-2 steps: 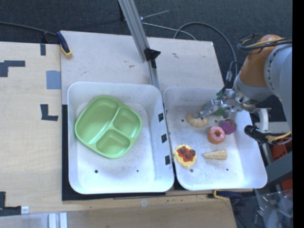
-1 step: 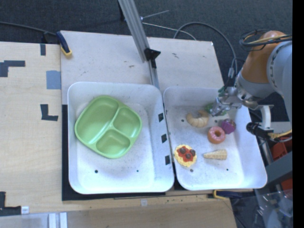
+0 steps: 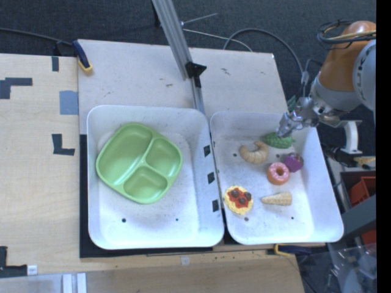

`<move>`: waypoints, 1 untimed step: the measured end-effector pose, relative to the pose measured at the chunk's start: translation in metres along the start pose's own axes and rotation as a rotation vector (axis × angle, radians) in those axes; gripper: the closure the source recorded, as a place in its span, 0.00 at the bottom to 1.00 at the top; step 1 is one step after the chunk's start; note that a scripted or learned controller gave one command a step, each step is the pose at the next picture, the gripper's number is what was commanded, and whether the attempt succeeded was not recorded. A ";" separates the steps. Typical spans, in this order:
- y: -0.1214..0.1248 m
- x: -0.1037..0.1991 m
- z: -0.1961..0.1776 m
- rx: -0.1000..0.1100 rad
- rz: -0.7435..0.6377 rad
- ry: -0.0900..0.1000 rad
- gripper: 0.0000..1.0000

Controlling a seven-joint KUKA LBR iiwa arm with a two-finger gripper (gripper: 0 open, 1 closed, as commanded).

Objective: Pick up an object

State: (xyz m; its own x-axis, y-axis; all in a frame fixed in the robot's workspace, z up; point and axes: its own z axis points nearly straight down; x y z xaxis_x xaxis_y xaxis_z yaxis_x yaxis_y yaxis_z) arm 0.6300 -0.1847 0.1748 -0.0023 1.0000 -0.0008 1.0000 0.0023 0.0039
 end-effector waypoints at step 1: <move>0.002 0.000 -0.049 -0.001 0.000 0.000 1.00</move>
State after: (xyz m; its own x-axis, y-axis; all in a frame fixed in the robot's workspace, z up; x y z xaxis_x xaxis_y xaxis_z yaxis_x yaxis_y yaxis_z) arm 0.6313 -0.1842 0.2238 -0.0024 1.0000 -0.0012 1.0000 0.0024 0.0048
